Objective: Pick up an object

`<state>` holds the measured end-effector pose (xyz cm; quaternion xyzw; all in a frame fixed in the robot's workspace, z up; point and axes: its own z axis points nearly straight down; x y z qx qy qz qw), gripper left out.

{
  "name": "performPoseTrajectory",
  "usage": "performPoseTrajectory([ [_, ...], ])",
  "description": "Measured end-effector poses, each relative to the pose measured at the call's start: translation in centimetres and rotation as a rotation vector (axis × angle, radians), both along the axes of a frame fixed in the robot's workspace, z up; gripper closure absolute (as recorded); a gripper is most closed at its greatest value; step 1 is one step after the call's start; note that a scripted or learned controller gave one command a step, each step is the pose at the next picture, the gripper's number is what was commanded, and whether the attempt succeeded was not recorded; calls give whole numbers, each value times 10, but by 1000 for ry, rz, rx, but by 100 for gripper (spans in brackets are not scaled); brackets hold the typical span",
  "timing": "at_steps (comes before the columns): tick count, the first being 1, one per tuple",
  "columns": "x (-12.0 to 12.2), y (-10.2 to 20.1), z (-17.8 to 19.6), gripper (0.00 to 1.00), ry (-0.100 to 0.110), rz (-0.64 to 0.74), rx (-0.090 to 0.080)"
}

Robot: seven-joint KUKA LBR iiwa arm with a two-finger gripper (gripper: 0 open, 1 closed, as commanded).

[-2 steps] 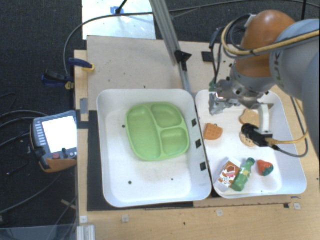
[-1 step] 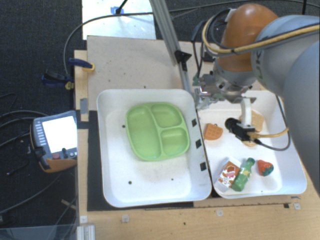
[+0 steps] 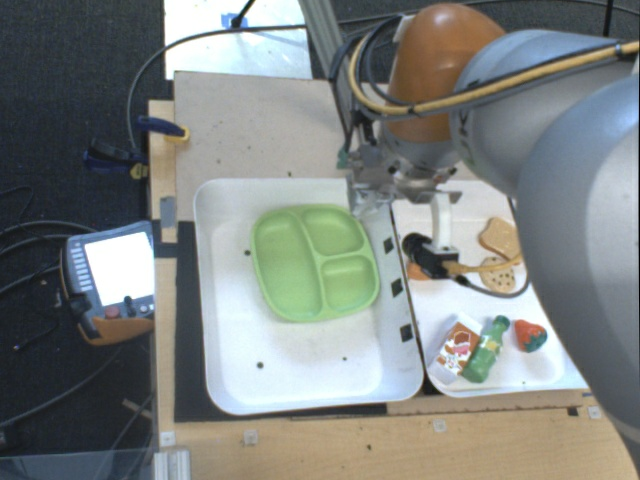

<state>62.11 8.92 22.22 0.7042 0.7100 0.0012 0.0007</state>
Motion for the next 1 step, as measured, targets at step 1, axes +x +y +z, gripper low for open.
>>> performPoseTrajectory([
  [1, 0, -2, 0, 0, 1, -3, 0],
])
